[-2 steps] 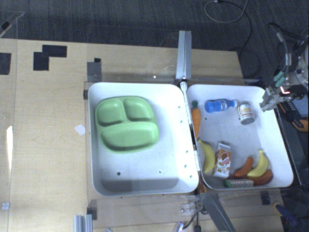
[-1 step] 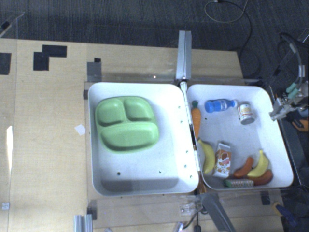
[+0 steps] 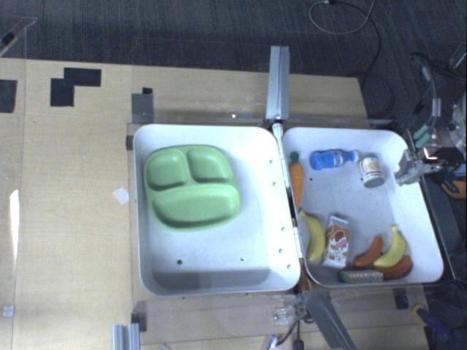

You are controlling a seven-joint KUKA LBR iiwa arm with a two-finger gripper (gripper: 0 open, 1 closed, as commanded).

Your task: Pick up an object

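— What's nearest in the right bin (image 3: 427, 217)?

— I see a banana (image 3: 395, 247) on red pieces, half covering them, then a carton (image 3: 337, 242) and a second banana (image 3: 314, 235).

— Farther back?

— Carrot (image 3: 296, 183), can (image 3: 372, 170), bottle (image 3: 332, 158). The left bin (image 3: 211, 272) holds a green tray (image 3: 193, 186).

— The gripper (image 3: 412, 168)?

— Over the right bin's far right rim, blurred; I can't tell its fingers' state.

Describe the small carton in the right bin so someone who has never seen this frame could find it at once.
Start at the right-hand white bin and go to its near edge. Midway along that edge lies the small carton, just right of a banana that rests by the wall between the bins. It is the one boxy, flat-sided item there, with red and white print, while its neighbours are rounded fruit and containers.
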